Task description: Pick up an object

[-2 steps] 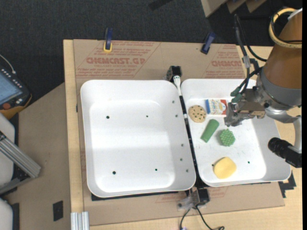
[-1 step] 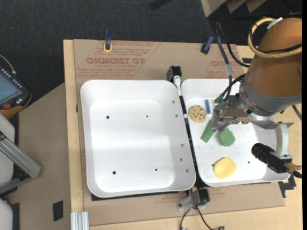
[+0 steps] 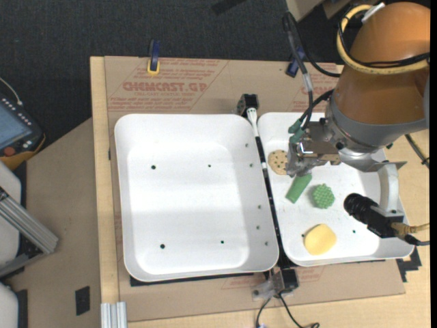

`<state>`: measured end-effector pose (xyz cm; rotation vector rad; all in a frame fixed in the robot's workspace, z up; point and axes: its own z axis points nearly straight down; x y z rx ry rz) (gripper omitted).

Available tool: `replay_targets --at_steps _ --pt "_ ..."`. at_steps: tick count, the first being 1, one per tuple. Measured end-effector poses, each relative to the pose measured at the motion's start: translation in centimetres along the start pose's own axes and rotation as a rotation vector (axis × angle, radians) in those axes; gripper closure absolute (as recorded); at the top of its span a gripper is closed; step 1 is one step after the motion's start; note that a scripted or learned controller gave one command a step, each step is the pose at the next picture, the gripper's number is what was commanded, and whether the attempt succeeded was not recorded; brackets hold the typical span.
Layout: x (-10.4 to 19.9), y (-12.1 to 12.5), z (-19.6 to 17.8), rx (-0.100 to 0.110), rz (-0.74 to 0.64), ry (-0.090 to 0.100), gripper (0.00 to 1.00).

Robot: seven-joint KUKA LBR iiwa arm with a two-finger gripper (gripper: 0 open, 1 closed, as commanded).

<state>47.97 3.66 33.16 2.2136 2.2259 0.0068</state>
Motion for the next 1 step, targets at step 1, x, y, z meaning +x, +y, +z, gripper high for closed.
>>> replay_targets --at_steps 1 --pt "1.61 1.81 -1.40 0.000 0.003 -0.001 1.00"
